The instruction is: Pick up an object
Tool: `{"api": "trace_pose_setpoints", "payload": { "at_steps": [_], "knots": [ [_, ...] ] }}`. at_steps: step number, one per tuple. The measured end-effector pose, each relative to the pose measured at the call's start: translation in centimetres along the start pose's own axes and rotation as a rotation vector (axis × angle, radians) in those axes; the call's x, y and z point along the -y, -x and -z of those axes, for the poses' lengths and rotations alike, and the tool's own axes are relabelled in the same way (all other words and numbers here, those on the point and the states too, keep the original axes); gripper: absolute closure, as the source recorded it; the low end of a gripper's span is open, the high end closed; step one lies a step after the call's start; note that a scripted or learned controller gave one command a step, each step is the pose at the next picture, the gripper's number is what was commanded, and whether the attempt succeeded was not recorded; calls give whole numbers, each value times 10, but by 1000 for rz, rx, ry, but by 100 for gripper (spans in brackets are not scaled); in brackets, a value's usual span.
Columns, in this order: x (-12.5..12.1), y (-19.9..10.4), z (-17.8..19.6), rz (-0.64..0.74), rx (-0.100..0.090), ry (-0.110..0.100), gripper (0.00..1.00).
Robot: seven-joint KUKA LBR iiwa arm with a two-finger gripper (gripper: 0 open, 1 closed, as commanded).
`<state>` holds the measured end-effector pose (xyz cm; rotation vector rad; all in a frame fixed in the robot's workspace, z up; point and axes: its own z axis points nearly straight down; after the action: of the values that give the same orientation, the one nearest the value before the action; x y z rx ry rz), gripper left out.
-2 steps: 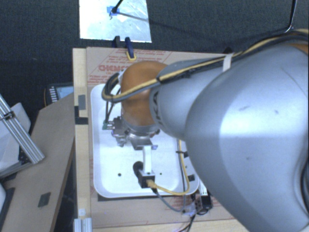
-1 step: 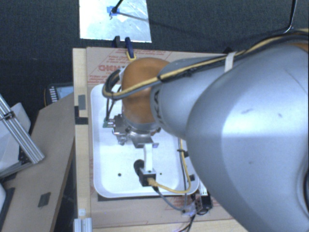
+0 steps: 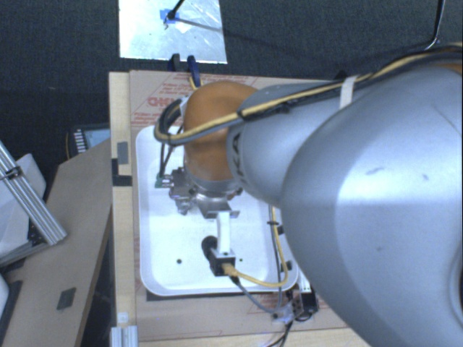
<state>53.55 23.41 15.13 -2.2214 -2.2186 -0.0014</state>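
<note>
White bin (image 3: pixel 165 267), grey-and-orange arm (image 3: pixel 347 179)

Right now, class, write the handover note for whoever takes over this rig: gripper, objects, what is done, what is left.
Gripper: low over the white bin, near its middle; whether it holds anything cannot be told.
Objects: the arm hides much of the bench, so their places are unclear.
Done: gripper is down at the bin; no pickup confirmed.
Left: grasp an object and lift it.

Grey arm (image 3: pixel 362 194) reaches in from the right and covers much of the frame. Its orange band (image 3: pixel 210 132) sits over the white bin (image 3: pixel 155 273). End effector (image 3: pixel 192 194) hangs above the bin floor. A yellow cable (image 3: pixel 304 96) runs along the arm. The bin rests on the brown surface (image 3: pixel 148 100).
</note>
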Motion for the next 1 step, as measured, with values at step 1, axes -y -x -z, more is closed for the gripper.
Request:
{"api": "trace_pose_setpoints", "payload": {
  "at_steps": [1],
  "knots": [
    [48,-2,156,7,-8,16,100]
  ]
}}
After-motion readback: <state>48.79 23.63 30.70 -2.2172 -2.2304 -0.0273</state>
